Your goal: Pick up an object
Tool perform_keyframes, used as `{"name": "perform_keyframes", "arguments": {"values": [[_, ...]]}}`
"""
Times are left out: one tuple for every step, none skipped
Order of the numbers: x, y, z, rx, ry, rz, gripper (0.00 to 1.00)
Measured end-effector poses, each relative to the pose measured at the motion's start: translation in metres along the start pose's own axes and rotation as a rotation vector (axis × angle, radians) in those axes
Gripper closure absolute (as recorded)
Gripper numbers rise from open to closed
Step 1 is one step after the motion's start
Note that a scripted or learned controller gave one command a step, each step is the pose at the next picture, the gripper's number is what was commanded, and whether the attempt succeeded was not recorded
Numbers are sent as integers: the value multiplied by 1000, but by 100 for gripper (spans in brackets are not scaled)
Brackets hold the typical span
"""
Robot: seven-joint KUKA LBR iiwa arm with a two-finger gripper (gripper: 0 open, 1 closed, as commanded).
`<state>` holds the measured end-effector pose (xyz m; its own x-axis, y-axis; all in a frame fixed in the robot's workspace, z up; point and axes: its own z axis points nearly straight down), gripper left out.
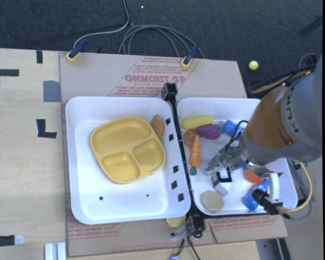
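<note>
Orange plastic carrot (195,151) lies near the left wall of the right white bin (235,102); the hand (219,169) hangs just right of it, whether open or closed unclear.

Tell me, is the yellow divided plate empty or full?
Empty: the yellow plate in the left bin shows three bare compartments.

bench (21,161) – cardboard sheet (151,77) | on it – two white bins (78,145), side by side
</note>
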<state>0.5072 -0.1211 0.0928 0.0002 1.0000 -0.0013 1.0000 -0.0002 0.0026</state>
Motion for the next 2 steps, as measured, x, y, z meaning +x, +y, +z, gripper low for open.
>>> {"name": "perform_keyframes", "arguments": {"values": [[14, 35, 7, 5, -5, 1, 100], [97, 106, -95, -6, 2, -11, 100]]}}
